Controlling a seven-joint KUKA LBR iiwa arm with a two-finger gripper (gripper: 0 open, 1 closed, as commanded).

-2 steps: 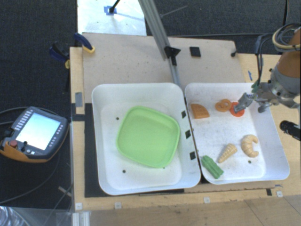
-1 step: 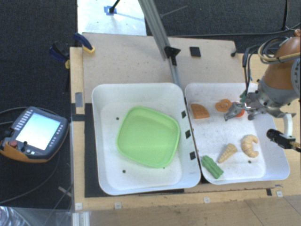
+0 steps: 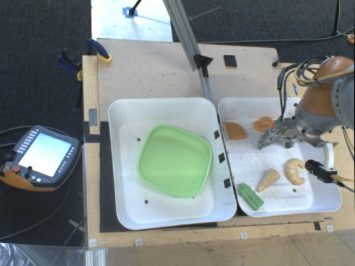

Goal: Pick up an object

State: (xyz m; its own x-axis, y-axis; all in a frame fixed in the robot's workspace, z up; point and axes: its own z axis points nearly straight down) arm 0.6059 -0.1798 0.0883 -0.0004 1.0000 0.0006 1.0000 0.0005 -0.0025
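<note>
The arm (image 3: 327,90) reaches in from the right and bends down over the right bin (image 3: 327,204). Its gripper (image 3: 272,140) sits low in the upper middle of that bin, with grey fingers (image 3: 265,143) splayed toward the left; whether they are closed or apart cannot be told, and nothing can be seen held between them.

Five small things lie in the right bin. An orange ring (image 3: 264,124) lies just above the gripper, touching or nearly touching it. An orange wedge (image 3: 235,131) lies near the bin's left wall, left of the ring, its broad edge down and its tip up. A cone (image 3: 268,179) lies below the gripper, apart from it; its long axis runs at a slant, with the narrow tip pointing down-left and the wide end up-right. A croissant (image 3: 294,170) lies just right of the cone, curved, its long axis roughly up and down with the horns toward the right. A green block (image 3: 250,196) lies near the bin's lower left corner, its long axis running from upper left to lower right.

The left bin (image 3: 125,204) holds a green plate (image 3: 175,160), lying flat near its middle.

A pendant (image 3: 39,158) with a bright screen rests off the bench at the left.
</note>
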